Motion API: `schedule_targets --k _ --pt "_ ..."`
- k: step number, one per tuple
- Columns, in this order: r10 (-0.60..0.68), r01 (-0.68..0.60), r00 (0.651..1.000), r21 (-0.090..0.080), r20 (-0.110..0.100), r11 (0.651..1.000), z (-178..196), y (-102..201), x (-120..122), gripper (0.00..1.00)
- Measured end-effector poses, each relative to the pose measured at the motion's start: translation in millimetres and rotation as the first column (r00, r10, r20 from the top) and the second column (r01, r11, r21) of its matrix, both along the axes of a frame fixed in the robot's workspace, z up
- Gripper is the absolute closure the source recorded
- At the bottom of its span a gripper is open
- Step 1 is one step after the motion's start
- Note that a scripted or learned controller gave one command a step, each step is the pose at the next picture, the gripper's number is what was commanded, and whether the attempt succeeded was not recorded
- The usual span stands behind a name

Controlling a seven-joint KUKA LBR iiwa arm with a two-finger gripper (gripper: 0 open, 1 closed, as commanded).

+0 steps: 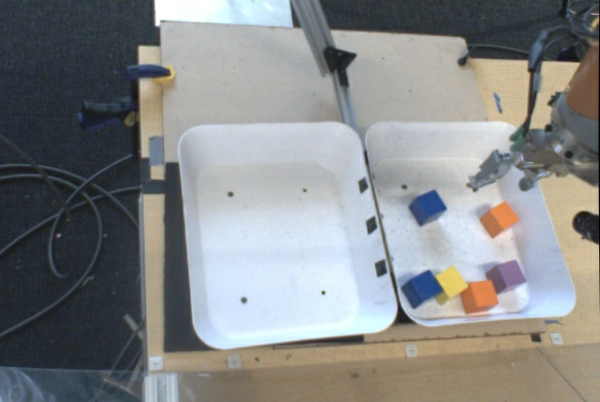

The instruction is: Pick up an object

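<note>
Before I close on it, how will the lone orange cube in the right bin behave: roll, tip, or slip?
The small orange cube looks rigid and flat-faced, so it probably slides rather than rolls. It sits apart from the other blocks, so a nudge likely moves it alone. Its smooth faces might slip from the gripper.

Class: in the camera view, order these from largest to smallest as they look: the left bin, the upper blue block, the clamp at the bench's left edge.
1. left bin
2. clamp
3. upper blue block

Both bins, the left bin [272, 231] and the right bin [544, 250], look like smooth white plastic, faintly speckled. The worktop [244, 77] is pale, matt board. The small blocks [427, 207] look matt and solid-coloured. A dull metal pole [309, 2] crosses above dark, rough carpet [66, 7].
</note>
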State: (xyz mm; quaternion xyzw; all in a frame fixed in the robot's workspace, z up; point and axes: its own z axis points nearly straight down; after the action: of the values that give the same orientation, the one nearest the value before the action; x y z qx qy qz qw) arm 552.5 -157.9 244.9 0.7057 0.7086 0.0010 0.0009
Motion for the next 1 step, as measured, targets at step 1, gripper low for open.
schedule_targets --k 1 --pt "0.005 -0.005 1.0 0.0 0.0 1.0 -0.9 28.6 9.8 0.0"
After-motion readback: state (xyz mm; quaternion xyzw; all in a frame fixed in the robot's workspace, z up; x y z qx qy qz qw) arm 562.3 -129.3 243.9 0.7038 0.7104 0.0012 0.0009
